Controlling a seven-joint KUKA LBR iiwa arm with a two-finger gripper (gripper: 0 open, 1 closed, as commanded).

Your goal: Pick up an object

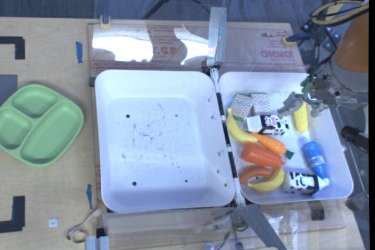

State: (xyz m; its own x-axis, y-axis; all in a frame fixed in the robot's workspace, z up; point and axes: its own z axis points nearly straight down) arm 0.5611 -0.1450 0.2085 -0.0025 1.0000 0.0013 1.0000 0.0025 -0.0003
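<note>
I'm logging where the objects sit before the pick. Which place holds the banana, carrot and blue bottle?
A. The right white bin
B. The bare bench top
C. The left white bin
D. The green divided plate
A. The banana, carrot and blue bottle all lie inside the right white bin, below the end effector.

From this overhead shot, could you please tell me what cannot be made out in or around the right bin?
- Hand: blurred; whether it is open or shut cannot be told.
- Corn: its top end lies under the hand.
- Lower banana: partly covers an orange item; what that is stays unclear.
- Patterned blocks: too small to identify.
- Arm: cut off by the right edge.
</note>
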